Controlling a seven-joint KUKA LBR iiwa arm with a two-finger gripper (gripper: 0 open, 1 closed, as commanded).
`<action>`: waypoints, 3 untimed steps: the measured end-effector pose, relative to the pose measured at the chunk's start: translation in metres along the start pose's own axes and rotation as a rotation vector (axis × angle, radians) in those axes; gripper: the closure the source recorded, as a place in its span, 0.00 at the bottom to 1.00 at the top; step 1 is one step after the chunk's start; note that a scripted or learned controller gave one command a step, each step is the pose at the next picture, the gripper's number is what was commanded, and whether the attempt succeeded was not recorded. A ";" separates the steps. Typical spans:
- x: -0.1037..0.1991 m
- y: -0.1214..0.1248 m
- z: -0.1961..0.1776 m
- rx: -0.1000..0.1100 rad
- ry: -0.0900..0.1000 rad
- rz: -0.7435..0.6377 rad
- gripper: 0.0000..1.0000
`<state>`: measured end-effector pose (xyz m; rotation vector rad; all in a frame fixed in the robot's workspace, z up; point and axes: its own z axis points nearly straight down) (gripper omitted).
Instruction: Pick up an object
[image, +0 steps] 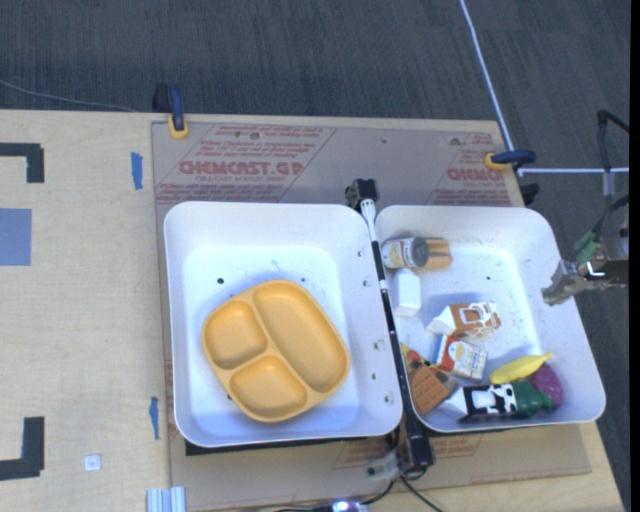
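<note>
Gripper: my gripper (572, 283) sits at the right rim of the right bin (540, 232), just outside its wall. Whether it is released or clenched I cannot tell; nothing shows between its tips.

Arm pose: I reach in from the right, low over the bin's edge, with little of my arm visible beyond the wrist.

Nearest pickings: the yellow banana (521, 367) lies near the right bin's lower right corner, touching a purple toy (547, 381). A black-and-white piece (490, 399) lies just beside them.

Middle of the bin: an orange-and-white carton (473, 319), a small box (466, 357) below it, a white block (408, 293), and a waffle-brown piece (429, 388) against the divider.

Top of the bin: a small jar (416, 253) lying on its side.

Handling, my guess: these look like light, stiff plastic toys. The banana is smooth and curved, likely to slip; I would take it across its narrow middle. The carton's flat sides offer a surer hold.

Left bin: a yellow divided plate (275, 348) rests in the left bin (200, 240), well apart from me.

Worktop: both bins sit on a printed board (300, 165) on the worktop (80, 300).
</note>
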<state>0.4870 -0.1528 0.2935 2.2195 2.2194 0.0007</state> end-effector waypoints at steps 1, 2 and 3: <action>-0.021 0.127 -0.020 0.000 0.000 -0.001 1.00; 0.017 0.097 0.065 0.002 0.002 -0.001 1.00; 0.060 0.086 0.160 0.004 0.003 -0.001 1.00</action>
